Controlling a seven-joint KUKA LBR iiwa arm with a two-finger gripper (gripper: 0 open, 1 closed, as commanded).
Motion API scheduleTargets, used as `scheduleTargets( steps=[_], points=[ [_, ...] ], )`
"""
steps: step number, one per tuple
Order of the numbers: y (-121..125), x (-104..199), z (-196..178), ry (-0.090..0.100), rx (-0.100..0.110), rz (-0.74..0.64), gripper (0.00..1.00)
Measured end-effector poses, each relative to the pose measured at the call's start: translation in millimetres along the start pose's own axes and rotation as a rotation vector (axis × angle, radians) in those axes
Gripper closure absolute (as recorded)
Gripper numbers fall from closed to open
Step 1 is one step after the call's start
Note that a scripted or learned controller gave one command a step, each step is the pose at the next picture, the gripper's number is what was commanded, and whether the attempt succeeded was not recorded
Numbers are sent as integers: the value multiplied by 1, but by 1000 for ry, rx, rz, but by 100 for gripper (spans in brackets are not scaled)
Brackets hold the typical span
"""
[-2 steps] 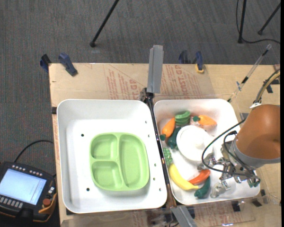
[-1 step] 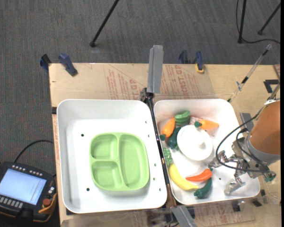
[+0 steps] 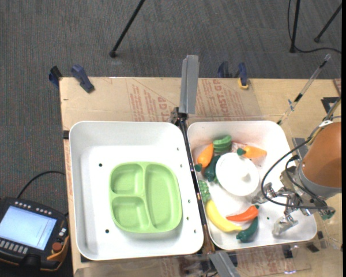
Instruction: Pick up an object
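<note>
Gripper (image 3: pixel 284 224) hangs low over the near right corner of the right bin (image 3: pixel 277 130), just right of the toy pile; whether its metal fingers are spread or closed I cannot tell, and nothing is seen between them. Cables loop from the wrist toward the white plate (image 3: pixel 237 175).

Judged from this, the step in hand is lining up on a target. The nearest pieces are the red chili pepper (image 3: pixel 243 214), lying just below the plate, and the dark green vegetable (image 3: pixel 249 231) beside it. The pepper looks the better choice: it is slim, tapered and lies flat, so the grasp should close across its narrow width, near the thicker middle, coming straight down. Smooth glossy plastic may slip, and the banana (image 3: pixel 219 218) touching the pepper's left end could be dragged along.

Left of and above the plate lie an orange carrot (image 3: pixel 205 154), a ribbed green piece (image 3: pixel 222 143) and another orange piece (image 3: pixel 252 152), all hard moulded toy food. The plate is round, white and domed. Far left of the plate, in the left bin (image 3: pixel 83 172), sits a pale green three-compartment tray (image 3: pixel 145 197) with rounded corners.
</note>
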State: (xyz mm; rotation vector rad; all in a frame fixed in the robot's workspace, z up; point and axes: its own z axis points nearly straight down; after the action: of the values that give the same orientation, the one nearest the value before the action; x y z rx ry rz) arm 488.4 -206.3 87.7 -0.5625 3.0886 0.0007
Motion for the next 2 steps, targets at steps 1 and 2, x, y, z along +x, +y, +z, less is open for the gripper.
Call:
scheduleTargets(
  steps=[1,2],
  points=[
    [22,-4,1,3,-4,-12,0],
    [56,-17,1,3,-4,-134,0]
  ],
)
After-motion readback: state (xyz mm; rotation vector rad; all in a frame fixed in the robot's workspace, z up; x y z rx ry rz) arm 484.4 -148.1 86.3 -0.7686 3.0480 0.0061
